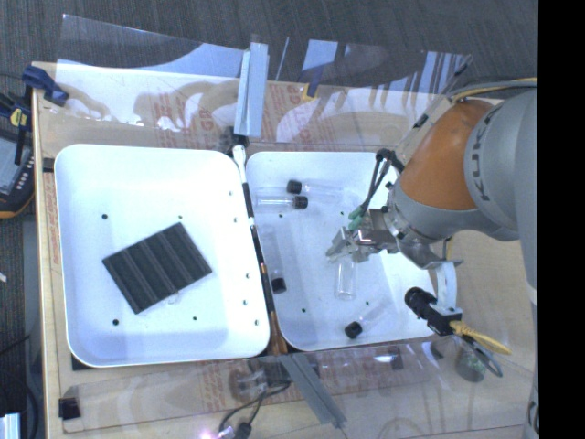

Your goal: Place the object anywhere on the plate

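My tool (352,245) hangs over a clear vial (345,280); I cannot tell its state. The vial looks light, slick, brittle: grip mid-body, then carry to the dark ridged plate (157,266)

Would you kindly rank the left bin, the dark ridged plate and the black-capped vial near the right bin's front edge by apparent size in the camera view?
1. left bin
2. dark ridged plate
3. black-capped vial

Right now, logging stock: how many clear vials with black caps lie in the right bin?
3, maybe more hidden under the arm: two clear black-capped vials near the back-left, one near the front edge.
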`<state>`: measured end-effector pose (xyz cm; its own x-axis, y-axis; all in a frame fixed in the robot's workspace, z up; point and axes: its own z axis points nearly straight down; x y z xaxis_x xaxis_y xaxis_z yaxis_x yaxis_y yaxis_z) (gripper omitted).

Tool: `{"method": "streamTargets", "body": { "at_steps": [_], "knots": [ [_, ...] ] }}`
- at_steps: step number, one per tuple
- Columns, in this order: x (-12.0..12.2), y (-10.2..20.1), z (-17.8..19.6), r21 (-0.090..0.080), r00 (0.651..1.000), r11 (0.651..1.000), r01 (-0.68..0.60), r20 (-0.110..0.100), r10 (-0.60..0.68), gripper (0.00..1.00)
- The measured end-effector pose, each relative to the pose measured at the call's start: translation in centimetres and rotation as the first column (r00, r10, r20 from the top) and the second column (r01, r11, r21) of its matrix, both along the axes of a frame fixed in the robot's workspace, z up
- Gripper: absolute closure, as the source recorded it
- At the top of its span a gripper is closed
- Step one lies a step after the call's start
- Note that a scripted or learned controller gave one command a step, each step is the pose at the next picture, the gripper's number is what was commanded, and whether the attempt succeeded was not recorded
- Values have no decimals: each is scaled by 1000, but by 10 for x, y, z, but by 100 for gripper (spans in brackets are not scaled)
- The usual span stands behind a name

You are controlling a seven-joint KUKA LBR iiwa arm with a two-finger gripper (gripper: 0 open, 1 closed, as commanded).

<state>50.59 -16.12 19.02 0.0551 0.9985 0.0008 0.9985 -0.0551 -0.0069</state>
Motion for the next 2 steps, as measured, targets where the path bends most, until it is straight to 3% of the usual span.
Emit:
{"method": "streamTargets", "body": {
  "at_steps": [1, 2],
  "knots": [
    [13, 74, 12, 0, 999, 999, -39, 1, 39, 100],
    [33, 146, 83, -1, 988, 988, -157, 1, 157, 100]
  ]
}}
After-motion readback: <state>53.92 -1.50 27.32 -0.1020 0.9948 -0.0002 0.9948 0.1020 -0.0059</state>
